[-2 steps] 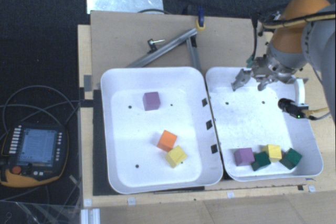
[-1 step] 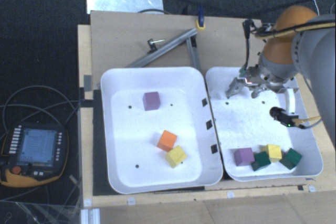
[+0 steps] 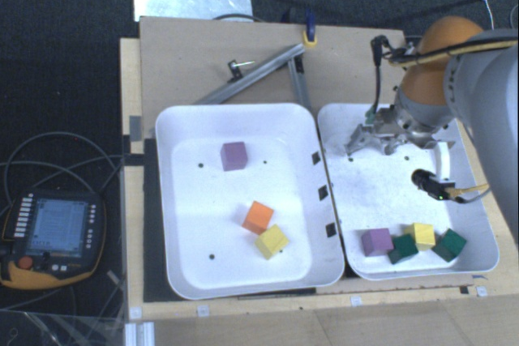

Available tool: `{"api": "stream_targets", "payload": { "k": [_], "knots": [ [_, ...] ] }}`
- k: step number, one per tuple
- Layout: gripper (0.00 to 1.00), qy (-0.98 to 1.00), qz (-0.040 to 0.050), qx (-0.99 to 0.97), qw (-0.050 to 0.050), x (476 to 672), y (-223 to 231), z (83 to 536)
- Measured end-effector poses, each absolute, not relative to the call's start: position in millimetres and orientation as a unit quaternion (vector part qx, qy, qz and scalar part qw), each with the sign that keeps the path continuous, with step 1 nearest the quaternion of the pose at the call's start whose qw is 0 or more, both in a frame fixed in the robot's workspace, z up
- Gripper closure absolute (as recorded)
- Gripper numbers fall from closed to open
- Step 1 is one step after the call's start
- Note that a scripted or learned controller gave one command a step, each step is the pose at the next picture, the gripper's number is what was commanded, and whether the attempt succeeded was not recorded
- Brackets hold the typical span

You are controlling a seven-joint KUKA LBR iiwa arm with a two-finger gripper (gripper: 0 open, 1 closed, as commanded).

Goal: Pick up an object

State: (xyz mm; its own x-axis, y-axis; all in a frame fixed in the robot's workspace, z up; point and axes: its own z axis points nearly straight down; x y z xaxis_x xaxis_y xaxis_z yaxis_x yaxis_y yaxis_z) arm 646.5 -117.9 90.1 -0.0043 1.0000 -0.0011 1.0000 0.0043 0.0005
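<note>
- The task names no single object, so any block may serve; in the right bin four blocks lie close together along the near wall: a purple block, a dark green block, a yellow block and a second green block; some of them seem to touch, though I cannot say so for each pair.
- In the left bin three more blocks lie: a purple cube alone toward the far side; an orange cube and a yellow cube just beside one another, corner to corner.
- The gripper is over the far part of the right bin, well apart from the row of blocks; nothing is between its fingers, and I cannot tell from here if they are spread or closed.
- As I judge it, the pick is not yet done; the approach, the closing and the lift are all left.
- For room: the middle of the right bin is bare and free for moving; but the four blocks sit near the wall and near each other, so fingers may find little space there; the purple cube in the left bin has open floor on all sides.
</note>
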Motion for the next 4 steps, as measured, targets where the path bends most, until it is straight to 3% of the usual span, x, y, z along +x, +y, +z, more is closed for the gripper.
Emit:
{"api": "stream_targets", "payload": {
  "k": [1,4],
  "knots": [
    [1.0,0.71,0.0013,0.705,0.002,647.9,-118.0,102.5],
    [1.0,0.709,0.0022,0.705,0.003,643.2,-122.4,241.5]
  ]
}}
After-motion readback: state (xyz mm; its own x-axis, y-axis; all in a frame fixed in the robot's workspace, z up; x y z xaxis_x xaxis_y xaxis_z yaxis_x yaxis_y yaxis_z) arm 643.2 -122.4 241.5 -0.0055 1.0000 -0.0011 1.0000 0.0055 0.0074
